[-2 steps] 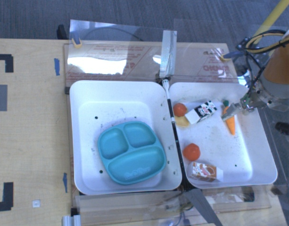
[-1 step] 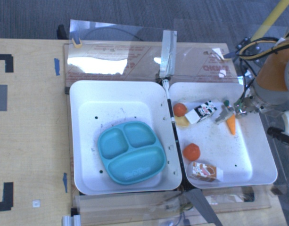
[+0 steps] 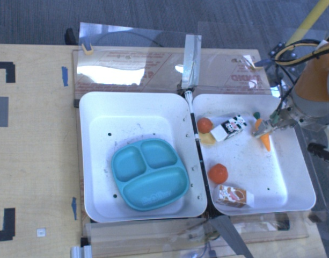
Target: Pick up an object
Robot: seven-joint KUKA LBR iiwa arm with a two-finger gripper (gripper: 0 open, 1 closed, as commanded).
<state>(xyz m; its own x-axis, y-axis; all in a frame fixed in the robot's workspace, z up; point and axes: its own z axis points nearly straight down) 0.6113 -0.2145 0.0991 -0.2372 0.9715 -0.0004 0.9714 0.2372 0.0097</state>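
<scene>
My gripper point(image 3: 271, 124) reaches into the right bin point(image 3: 293, 198) from the right, at its far right side. It sits over the middle of a small orange carrot point(image 3: 266, 141) with a green top point(image 3: 256, 115). Left of it lies a black-and-white patterned box point(image 3: 233, 126). An orange ball point(image 3: 205, 124) and a yellow piece point(image 3: 208, 139) rest by the bin's left wall. A second orange ball point(image 3: 218, 173) and a brown snack packet point(image 3: 232, 196) lie toward the front.
The left bin point(image 3: 94, 144) holds a blue divided plate point(image 3: 149, 174). A clear panel point(image 3: 132, 63) stands behind both bins. The arm's orange band point(image 3: 314, 82) and cables point(image 3: 293, 50) hang over the right bin's far right corner.
</scene>
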